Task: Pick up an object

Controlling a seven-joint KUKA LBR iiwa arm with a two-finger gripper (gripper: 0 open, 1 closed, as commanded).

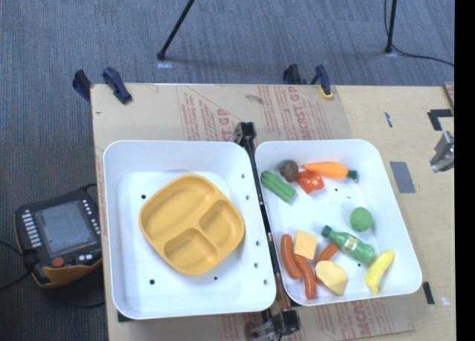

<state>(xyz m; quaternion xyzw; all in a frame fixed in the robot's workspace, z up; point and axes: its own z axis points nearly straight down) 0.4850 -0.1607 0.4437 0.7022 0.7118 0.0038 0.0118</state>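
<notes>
While the gripper (443,152), its grip state indiscernible, sits well right of the right bin (386,165), every toy food, including the banana (378,270), lies inside it; picking remains undone.

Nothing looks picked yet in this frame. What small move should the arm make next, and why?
Probably swing the hand left from the bench's right edge to hover over the right bin. All the toy food, such as the green ball and the banana, lies there untouched, and the ball sits apart from the rest.
</notes>
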